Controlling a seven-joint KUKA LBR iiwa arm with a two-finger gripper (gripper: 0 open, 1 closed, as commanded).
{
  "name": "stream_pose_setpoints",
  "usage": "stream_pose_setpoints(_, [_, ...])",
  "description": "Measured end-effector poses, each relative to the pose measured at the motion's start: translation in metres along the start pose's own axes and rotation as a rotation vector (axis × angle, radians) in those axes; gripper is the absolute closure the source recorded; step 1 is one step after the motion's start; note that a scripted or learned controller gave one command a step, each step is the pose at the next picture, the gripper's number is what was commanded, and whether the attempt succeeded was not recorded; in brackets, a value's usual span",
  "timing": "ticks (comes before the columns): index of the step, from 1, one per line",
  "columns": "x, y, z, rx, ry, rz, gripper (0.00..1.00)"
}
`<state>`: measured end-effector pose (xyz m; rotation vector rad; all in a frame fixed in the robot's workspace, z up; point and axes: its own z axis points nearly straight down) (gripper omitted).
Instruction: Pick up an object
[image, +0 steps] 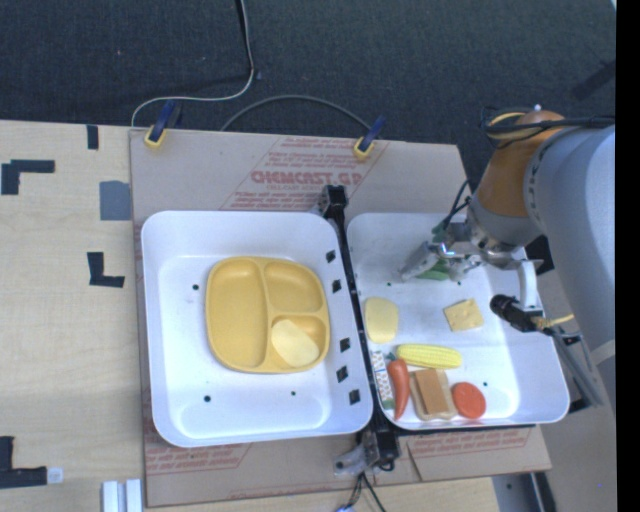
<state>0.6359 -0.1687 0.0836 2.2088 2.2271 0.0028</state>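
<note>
One green object (434, 268) lies beneath the gripper (428, 262), long axis unclear; jaws' state unreadable.

even, fairly bright overhead light leaves only soft, faint shadows, the white bins (160, 300) look slightly washed out, and the whole frame is mildly soft and grainy.

Green object (436, 268) — low in the right bin (520, 395), partly hidden.
</note>
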Motion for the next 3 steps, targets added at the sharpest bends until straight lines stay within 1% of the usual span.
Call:
stream_pose_setpoints(1, [0.022, 0.035, 0.001, 0.004, 0.0, 0.004, 0.0])
stream_pose_setpoints(2, [0.021, 0.034, -0.006, 0.008, -0.001, 0.003, 1.0])
stream_pose_setpoints(3, [0.103, -0.006, -0.107, -0.001, 0.005, 0.0, 1.0])
